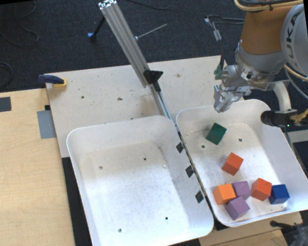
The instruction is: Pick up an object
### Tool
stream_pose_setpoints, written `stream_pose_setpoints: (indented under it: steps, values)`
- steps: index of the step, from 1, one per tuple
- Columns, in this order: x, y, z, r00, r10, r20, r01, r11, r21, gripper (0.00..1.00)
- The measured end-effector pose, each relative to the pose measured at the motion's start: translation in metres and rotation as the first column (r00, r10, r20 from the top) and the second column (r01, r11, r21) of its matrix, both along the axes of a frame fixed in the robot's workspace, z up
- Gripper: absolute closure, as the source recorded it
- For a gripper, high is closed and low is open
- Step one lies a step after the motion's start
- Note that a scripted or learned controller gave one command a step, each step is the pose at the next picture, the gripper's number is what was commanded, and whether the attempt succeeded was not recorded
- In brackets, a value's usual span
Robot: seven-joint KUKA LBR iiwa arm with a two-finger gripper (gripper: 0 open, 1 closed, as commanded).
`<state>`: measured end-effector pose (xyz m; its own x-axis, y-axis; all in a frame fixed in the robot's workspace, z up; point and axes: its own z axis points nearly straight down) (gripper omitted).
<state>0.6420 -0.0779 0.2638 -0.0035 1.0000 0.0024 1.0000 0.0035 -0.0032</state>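
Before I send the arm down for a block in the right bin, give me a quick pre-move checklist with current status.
1. Blocks in the right bin: ok, seven lie there.
2. Gripper free of any load: ok, nothing seen between its fingers.
3. Gripper above the bin's far rim, clear of blocks: ok.
4. Green block isolated, closest to the gripper: ok.
5. Near-edge cluster around the purple block has room for fingers: not ok, blocks touch.
6. Finger opening: cannot tell.

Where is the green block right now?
The green block sits alone in the right bin, toward its far end, just below the gripper. The nearest other block is an orange one, closer to the camera.
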Motion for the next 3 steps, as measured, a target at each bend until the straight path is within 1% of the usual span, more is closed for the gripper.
stream_pose_setpoints:
  steps: [1,2,3]
  values:
    - [0.014,0.053,-0.006,1.000,0.001,0.002,-0.001,1.000,-0.001,1.00]
    - [0.011,0.103,-0.025,1.000,0.000,-0.002,0.000,1.000,-0.001,1.00]
    - [0.018,0.154,-0.019,1.000,0.000,0.002,0.000,1.000,-0.001,1.00]
